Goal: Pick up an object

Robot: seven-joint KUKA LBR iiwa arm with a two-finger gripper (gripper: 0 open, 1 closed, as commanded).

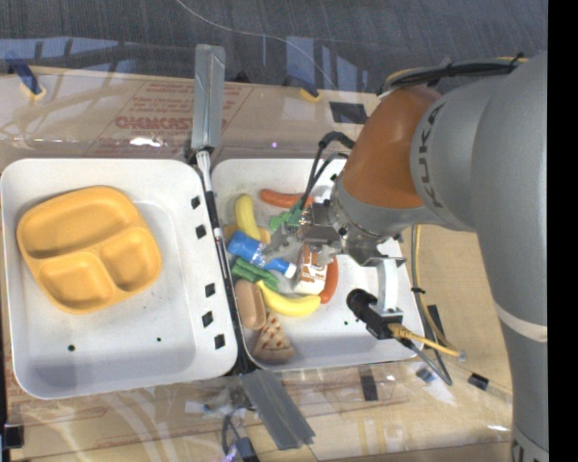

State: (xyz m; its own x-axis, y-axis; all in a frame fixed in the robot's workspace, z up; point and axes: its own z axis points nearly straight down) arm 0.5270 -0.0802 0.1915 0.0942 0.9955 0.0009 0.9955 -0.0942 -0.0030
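A bench covered with printed cardboard and clear film carries two shallow white bins side by side, with dark carpet beyond it. The left bin holds a yellow divided tray, lying toward that bin's far left part. The right bin holds a heap of toy food against its wall nearest the tray: a small banana at the far side, a blue bottle just below it, a larger banana nearer the camera, a hot dog beside that, and a pizza slice at the near corner. An orange-red sausage lies just beyond the heap. The gripper hangs over the heap, just right of the blue bottle, but whether its tool is spread or closed, or has hold of anything, I cannot tell. The grey arm with its orange band covers the bin's right side.
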